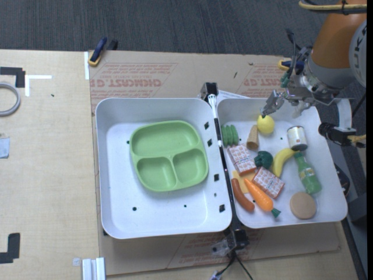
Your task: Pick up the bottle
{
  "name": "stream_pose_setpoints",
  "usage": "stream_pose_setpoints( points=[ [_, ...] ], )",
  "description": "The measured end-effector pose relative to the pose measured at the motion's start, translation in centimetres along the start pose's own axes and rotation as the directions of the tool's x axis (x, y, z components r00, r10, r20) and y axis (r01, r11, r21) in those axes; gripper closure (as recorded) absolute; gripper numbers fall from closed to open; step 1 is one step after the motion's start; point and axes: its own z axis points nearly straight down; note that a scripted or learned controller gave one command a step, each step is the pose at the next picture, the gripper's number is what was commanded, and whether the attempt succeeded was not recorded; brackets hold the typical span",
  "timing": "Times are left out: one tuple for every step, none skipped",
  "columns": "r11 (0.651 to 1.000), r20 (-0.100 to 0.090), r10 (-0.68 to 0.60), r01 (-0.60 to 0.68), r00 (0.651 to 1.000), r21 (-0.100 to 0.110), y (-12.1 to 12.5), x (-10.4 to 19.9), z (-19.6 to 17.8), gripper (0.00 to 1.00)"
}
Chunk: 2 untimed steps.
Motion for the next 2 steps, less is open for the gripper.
stream_pose_setpoints(
  points=[
    [1.000,0.001,-0.002,0.002,1.000,-0.001,0.0,0.0,-1.0,1.00],
    [0.983,0.000,0.181,-0.181,0.983,0.002,-2.2,10.7,-3.6,1.00]
  ],
)
